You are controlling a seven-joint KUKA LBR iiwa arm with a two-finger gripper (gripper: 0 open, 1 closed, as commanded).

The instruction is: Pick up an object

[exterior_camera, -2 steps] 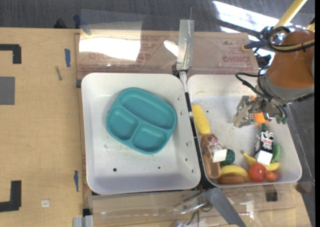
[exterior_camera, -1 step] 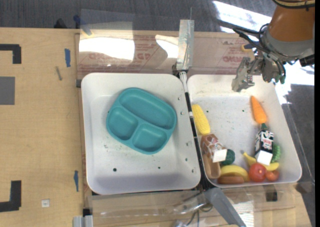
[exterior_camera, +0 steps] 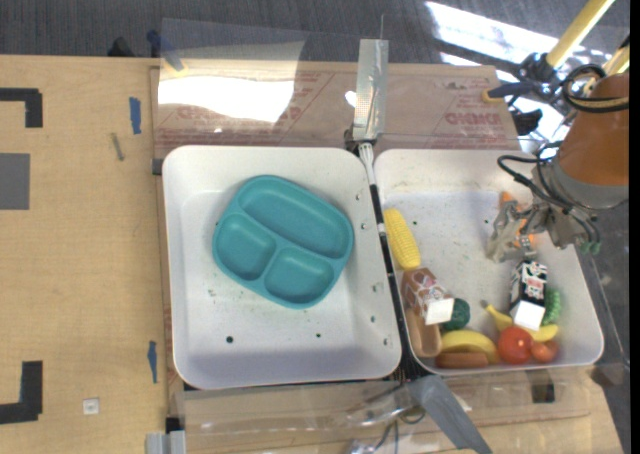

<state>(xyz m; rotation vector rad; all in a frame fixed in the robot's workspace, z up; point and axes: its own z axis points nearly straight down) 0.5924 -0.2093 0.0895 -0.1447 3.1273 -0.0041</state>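
Observation:
The right bin [exterior_camera: 450,192] holds several toy foods. A yellow corn cob [exterior_camera: 402,237] lies by its left wall. Along the near wall sit a hot dog in a bun [exterior_camera: 424,302], a white cube [exterior_camera: 440,312], a dark green broccoli [exterior_camera: 458,315], a banana [exterior_camera: 470,342] and a red tomato [exterior_camera: 515,344]. A black-and-white carton [exterior_camera: 530,282] stands at the right. My gripper [exterior_camera: 511,236] hangs over the bin's right half, just above the carton, its fingers [exterior_camera: 497,239] spread open with bin floor showing between them. Nothing sits between them.
The left bin [exterior_camera: 190,342] carries a teal divided plate [exterior_camera: 283,240]. A metal divider [exterior_camera: 370,92] rises behind the wall between the bins. My arm, with its orange band [exterior_camera: 600,137], comes in from the right over the right bin's far corner.

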